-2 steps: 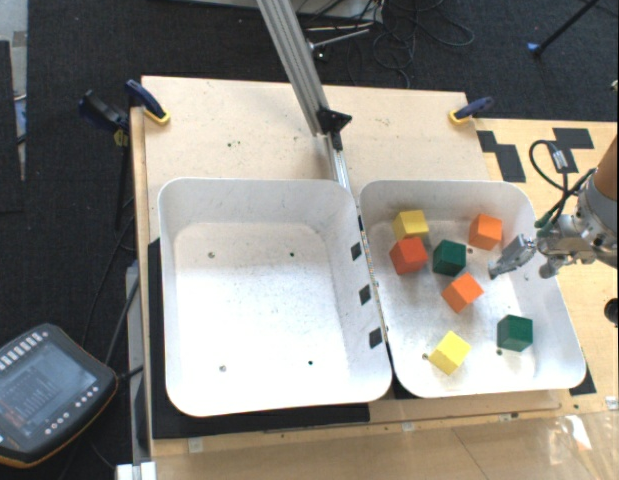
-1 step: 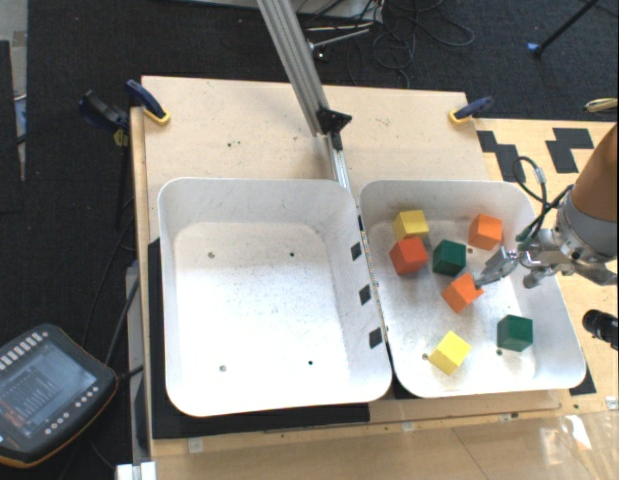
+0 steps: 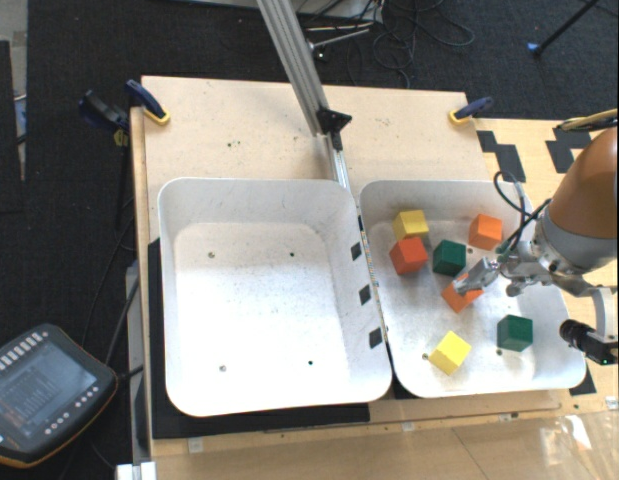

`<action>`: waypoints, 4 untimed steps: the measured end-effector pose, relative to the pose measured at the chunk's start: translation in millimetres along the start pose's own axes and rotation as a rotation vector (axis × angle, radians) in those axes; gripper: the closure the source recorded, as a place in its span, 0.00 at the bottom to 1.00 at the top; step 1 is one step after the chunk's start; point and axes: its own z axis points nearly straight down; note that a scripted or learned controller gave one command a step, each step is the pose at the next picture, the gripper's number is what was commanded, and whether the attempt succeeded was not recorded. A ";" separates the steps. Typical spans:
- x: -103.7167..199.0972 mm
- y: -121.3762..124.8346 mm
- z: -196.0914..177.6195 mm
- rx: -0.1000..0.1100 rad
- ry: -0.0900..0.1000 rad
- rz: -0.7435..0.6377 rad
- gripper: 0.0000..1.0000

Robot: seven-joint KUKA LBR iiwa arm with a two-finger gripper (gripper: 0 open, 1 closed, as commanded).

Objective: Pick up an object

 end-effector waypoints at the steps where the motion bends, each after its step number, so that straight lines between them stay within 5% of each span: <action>1: -1.7 1.5 -13.5 -0.007 -0.005 -0.001 1.00; 3: 3.7 12.1 -80.3 -0.003 -0.004 -0.003 1.00; 4: 55.3 28.7 -95.4 -0.003 -0.001 -0.008 1.00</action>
